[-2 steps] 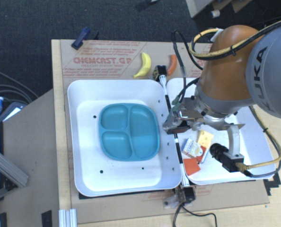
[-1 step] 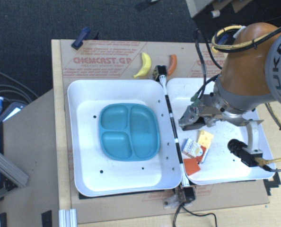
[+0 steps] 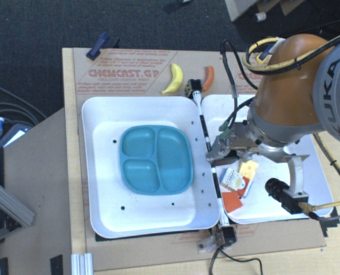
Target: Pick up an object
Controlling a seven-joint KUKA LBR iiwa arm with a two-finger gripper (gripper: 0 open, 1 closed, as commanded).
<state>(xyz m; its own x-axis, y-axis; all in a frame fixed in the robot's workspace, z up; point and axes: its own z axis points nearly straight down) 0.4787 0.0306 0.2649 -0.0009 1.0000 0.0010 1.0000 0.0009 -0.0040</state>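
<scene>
glossy white plastic bins [image 3: 101,171]; smooth teal plastic plate [image 3: 157,158]; matt brown cardboard bench top [image 3: 124,73]

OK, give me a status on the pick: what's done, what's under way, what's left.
Done: the arm has reached into the right bin, with the tool low at the bin's left edge. Under way: a grasp attempt near the small carton, cheese wedge and orange piece, which all lie on the bin floor. Left: securing one and lifting it; nothing looks raised yet. The blue tray sits in the left bin.
</scene>
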